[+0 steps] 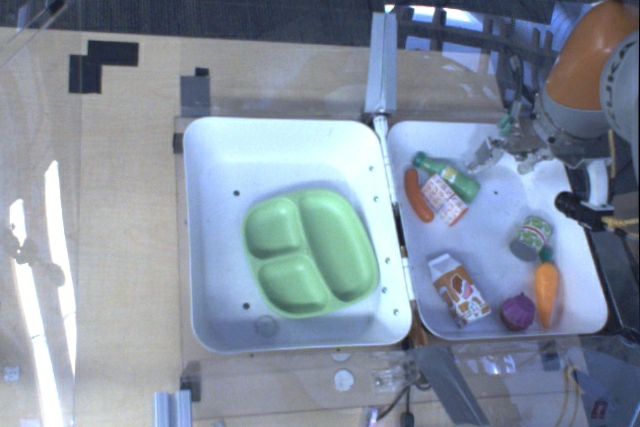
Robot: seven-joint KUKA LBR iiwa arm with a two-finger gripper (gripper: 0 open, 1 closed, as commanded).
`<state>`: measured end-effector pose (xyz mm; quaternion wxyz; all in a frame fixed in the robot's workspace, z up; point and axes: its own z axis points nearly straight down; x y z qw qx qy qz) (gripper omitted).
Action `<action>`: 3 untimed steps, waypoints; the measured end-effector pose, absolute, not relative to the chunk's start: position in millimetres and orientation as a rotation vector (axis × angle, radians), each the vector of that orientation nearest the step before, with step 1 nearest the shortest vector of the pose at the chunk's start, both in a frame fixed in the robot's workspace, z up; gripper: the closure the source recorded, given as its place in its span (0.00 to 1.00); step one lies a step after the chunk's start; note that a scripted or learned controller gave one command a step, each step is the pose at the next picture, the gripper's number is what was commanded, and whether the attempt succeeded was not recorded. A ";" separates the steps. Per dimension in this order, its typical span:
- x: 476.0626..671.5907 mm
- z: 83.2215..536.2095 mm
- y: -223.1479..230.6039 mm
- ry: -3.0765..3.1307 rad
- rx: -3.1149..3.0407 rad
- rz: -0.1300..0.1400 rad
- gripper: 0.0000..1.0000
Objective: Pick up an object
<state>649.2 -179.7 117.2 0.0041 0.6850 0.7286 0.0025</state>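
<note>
The right bin [580,320] holds several small items. A green bottle [447,173] lies at its far left beside a red-and-white packet [446,199] and a red-orange sausage shape [417,194]. A small can [533,237], an orange carrot [545,291], a purple item [517,312] and a brown-and-white carton [460,289] sit nearer the front. My gripper [508,149] hangs over the bin's far right part, just right of the green bottle and apart from it. I see nothing held in it.
The left bin [215,215] holds a green divided plate [310,249]. A metal rail [380,65] runs behind the seam between the bins. Cables and frame parts lie behind the right bin. The arm's grey body [600,95] covers the bin's far right corner.
</note>
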 end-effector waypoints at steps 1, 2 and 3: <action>575.7 107.0 -205.2 2.311 2.122 0.005 0.00; 522.0 89.7 -203.9 2.333 2.087 0.013 0.00; 526.0 102.6 -204.4 2.327 2.078 0.019 1.00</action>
